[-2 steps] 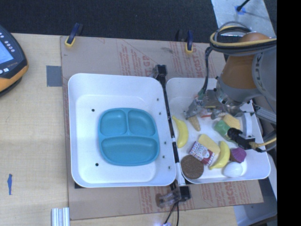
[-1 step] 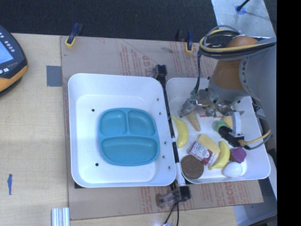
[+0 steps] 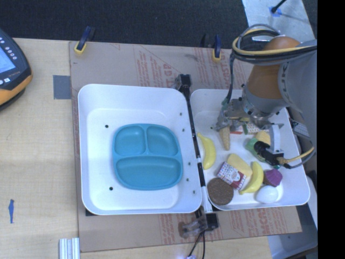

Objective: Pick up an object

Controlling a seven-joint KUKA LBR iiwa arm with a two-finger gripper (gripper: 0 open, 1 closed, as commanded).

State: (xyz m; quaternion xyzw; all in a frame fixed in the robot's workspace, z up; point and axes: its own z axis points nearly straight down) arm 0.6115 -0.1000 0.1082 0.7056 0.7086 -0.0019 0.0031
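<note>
The gripper (image 3: 227, 120) hangs low in the right bin (image 3: 207, 99), its jaws hard to tell open or shut, and the cone (image 3: 225, 138) lies just below them, pointing down the frame.

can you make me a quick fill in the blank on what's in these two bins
1. The blue divided plate lies in the ___ bin as the camera sees it.
2. The toy foods lie in the bin on the camera's ___.
3. The round brown cookie lies at that bin's ___ edge, the one closest to the camera.
4. The band above the arm's gripper is coloured ___.

Missing words: left; right; near; orange
</note>
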